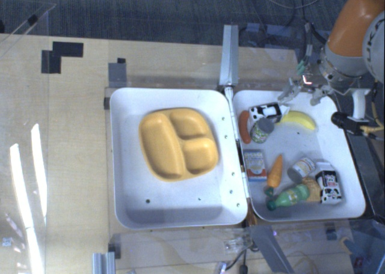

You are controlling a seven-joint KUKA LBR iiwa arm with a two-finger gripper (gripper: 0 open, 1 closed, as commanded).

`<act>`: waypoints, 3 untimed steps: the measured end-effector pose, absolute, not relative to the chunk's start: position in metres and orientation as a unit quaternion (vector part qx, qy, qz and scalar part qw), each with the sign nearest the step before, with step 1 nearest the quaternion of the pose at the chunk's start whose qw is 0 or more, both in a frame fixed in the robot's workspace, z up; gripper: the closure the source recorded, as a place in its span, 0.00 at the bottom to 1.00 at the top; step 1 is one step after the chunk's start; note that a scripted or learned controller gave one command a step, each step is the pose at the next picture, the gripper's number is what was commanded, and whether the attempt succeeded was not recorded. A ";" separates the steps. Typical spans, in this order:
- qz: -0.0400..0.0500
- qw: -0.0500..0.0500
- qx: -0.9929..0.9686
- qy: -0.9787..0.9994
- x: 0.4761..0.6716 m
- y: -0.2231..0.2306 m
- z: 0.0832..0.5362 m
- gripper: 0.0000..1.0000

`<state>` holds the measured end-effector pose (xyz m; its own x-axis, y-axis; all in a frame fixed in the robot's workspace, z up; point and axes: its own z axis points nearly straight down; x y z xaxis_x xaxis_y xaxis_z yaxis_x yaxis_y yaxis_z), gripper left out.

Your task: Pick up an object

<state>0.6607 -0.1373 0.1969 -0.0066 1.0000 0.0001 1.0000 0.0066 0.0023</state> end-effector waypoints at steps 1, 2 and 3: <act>0.003 0.004 0.647 0.763 0.628 -0.115 0.088 0.00; -0.005 -0.026 0.650 0.759 0.663 -0.155 0.084 0.00; -0.013 -0.010 0.578 0.816 0.661 -0.120 0.084 0.00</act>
